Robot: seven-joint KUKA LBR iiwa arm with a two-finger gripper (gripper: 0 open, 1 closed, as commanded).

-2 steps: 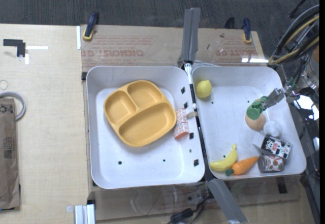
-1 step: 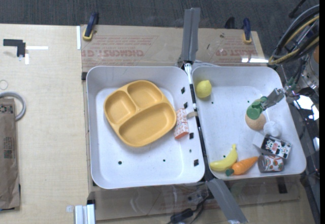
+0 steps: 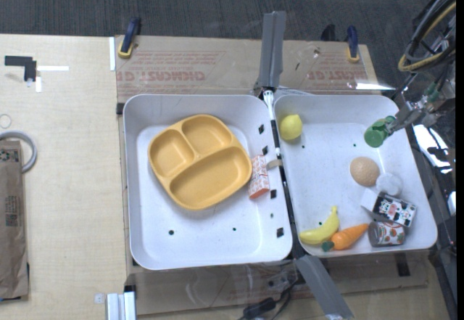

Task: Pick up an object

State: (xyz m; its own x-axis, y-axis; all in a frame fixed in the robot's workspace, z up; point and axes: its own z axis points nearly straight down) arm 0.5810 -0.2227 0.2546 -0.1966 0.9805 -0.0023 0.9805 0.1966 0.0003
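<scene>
My gripper reaches in over the right rim of the right bin, near its far corner. A round green object sits right at the gripper's tip, its thin end pointing into the gripper; contact is unclear. Also in the right bin are a yellow lemon at the far left, a tan egg, a small white piece, a cow-print carton, a can, a carrot and a banana.
The left bin holds a yellow divided plate and a small orange packet by the shared wall. Cables hang at the far right. A brown bag lies on the bench at the left.
</scene>
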